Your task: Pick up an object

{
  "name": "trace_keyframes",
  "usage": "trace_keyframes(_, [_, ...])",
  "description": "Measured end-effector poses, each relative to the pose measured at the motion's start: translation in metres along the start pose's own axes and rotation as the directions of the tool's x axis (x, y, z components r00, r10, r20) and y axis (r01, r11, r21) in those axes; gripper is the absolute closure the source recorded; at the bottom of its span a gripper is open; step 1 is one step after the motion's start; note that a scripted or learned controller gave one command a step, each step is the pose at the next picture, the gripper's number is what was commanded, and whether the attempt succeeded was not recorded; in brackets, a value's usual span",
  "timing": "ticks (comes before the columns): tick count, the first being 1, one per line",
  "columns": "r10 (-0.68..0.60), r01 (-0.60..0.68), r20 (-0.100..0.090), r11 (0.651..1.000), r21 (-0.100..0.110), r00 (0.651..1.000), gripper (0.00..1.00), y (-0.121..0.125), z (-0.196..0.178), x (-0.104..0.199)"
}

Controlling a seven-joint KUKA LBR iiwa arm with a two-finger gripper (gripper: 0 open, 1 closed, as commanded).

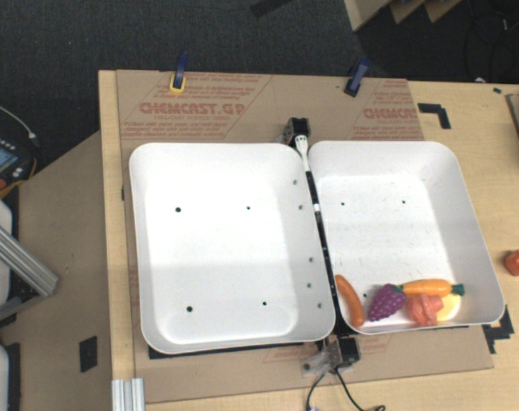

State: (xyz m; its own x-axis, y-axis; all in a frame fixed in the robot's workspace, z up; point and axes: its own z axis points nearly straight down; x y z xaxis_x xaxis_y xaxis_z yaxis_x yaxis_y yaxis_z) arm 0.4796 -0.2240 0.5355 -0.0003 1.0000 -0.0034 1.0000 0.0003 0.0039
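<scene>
Toys [402, 300] crowd right bin's [388, 178] near edge.

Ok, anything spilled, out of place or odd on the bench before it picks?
One thing: a small orange-red object sits on the bench outside the right bin, at the view's right edge. The other toys, a sausage, grapes and carrot, huddle in that bin's near corner.

"CHEMCAST" on brown board [242, 101]
</scene>
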Motion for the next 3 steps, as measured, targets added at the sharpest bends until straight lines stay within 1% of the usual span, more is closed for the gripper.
trace_keyframes(3, [0.000,0.000,0.000,1.000,0.000,1.000,1.00,0.0000,0.0000,0.0000])
